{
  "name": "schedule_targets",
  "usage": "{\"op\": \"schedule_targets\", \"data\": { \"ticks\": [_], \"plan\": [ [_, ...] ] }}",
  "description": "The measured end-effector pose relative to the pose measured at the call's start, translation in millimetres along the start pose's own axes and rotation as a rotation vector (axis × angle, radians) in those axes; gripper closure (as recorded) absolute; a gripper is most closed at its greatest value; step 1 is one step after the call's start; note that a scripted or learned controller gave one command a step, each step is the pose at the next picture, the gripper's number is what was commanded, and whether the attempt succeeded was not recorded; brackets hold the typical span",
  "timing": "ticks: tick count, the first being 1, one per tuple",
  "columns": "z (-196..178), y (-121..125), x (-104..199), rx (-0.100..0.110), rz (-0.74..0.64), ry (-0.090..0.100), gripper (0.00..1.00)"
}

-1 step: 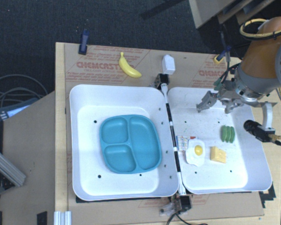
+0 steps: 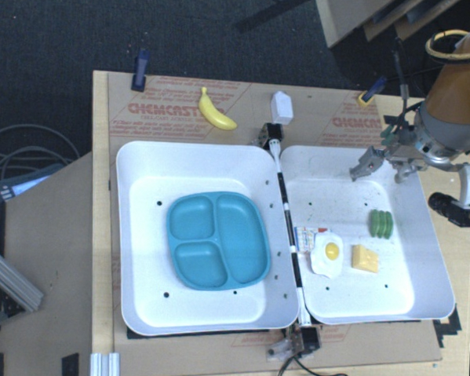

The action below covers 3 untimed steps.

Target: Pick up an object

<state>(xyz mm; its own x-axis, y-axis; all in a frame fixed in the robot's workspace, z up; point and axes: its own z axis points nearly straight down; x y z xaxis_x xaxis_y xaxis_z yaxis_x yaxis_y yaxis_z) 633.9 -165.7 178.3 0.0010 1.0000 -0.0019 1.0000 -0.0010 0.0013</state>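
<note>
In the right bin (image 2: pixel 421 232) lie a green ridged vegetable (image 2: pixel 381 224), a yellow cheese wedge (image 2: pixel 365 259) and a toy fried egg (image 2: pixel 328 253). A small white packet (image 2: pixel 305 236) rests against the bin's left wall. My gripper (image 2: pixel 382 169) hangs over the far part of this bin, above and beyond the green vegetable. It is open, with its two fingers spread and nothing between them.
The left bin (image 2: pixel 139 217) holds a blue divided plate (image 2: pixel 216 239). A yellow banana (image 2: pixel 215 111) and a small white object (image 2: pixel 282 107) lie on the cardboard behind the bins. Blue clips (image 2: pixel 140 70) (image 2: pixel 371 91) sit at the bench's far edge.
</note>
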Motion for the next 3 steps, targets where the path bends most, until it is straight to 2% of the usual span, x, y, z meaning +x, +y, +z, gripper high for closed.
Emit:
{"op": "schedule_targets", "data": {
  "ticks": [1, 2, 3],
  "plan": [
    [94.4, -28.7, -31.8, 0.003, 0.000, 0.002, 0.00],
    [93.7, -75.9, -45.2, 0.003, -0.001, 0.003, 0.00],
    [33.2, -63.2, 24.6, -0.001, -0.003, 0.002, 0.00]
  ]
}}
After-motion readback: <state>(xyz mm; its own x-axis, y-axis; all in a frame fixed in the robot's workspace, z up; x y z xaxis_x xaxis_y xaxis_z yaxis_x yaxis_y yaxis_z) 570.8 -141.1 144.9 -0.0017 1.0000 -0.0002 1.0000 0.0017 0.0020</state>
